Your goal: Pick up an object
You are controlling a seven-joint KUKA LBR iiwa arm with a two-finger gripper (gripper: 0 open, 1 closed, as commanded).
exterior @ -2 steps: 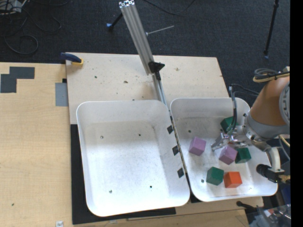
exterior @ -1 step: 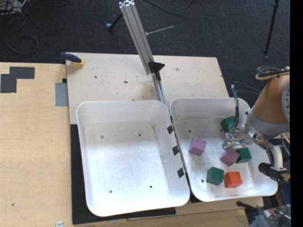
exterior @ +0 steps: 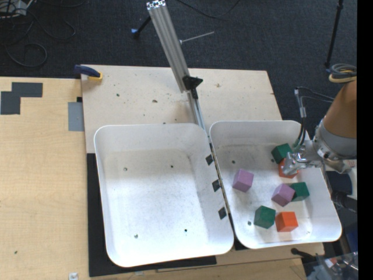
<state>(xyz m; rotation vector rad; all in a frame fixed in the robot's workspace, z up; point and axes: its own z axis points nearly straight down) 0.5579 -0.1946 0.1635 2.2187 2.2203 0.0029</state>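
Tool [exterior: 289, 163] over orange block [exterior: 287, 169], right bin [exterior: 326, 229].

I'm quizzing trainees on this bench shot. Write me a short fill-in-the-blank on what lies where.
1. All the blocks lie in the ____ bin.
2. The gripper is down at a green block and a ____ block beside it.
3. The number of purple blocks in the bin is ____.
4. The orange block at the near edge sits beside a ____ block.

Missing words: right; red; two; green
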